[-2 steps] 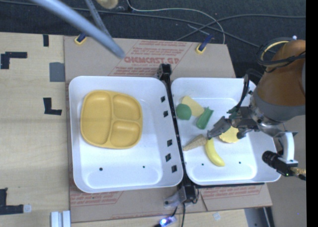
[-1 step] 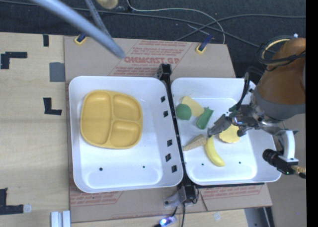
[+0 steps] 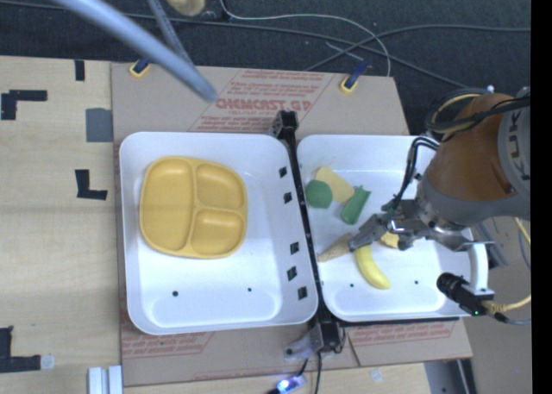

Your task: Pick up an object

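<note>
At lower right of the frame, the tool (image 3: 385, 230), fingers spread, hovers beside the banana (image 3: 372, 267), likely light, stiff and slightly slick, best pinched across its middle.

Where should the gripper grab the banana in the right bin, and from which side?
Grip the banana across its narrow middle, coming straight down from above. It lies flat on the right bin floor, with bare floor along both long sides, so fingers would probably fit there.

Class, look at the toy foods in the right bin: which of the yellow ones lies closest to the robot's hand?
The banana, lying just below the hand. The other yellow piece sits farther up the right bin, beside the green items.
</note>
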`<move>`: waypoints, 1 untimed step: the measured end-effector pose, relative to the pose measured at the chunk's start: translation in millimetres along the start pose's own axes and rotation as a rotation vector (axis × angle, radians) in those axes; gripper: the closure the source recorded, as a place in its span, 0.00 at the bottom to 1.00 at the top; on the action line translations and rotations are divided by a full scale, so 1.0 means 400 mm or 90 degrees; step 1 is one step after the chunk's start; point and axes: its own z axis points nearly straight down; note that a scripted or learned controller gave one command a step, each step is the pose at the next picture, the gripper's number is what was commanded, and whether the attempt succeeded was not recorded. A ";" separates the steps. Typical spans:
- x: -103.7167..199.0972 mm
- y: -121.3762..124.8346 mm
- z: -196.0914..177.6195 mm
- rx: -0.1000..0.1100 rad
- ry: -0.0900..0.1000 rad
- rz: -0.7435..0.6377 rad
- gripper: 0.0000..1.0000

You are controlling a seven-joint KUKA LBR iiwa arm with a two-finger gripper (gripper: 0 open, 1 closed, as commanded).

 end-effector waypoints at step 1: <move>-0.003 -0.012 0.161 0.002 0.001 0.000 0.00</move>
